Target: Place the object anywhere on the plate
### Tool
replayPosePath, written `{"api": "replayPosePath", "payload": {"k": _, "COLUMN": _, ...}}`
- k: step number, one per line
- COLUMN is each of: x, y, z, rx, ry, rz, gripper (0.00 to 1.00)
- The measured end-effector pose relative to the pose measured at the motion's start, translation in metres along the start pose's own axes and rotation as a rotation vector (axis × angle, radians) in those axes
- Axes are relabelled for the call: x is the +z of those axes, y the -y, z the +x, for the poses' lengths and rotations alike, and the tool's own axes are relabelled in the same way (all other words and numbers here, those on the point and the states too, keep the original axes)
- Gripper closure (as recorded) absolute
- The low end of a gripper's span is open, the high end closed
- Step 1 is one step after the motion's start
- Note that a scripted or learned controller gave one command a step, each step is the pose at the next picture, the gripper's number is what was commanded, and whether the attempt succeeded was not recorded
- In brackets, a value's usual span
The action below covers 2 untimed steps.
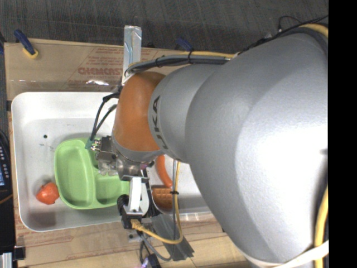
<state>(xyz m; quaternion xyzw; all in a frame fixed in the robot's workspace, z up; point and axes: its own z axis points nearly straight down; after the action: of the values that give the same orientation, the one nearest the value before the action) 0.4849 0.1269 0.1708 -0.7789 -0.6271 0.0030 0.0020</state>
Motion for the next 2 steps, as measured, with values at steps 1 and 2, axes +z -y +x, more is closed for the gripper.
{"api": "replayPosePath", "payload": {"k": 1, "x": 0.033, "y": 0.024, "z": 0.060, "rx": -0.064, "ry": 0.002, "rz": 0.001, "gripper": 1.00}}
{"api": "replayPosePath", "payload": {"k": 2, "x": -0.047, "y": 0.029, "z": 0.087, "rx": -0.209, "ry": 0.000, "rz": -0.003, "gripper": 1.00}}
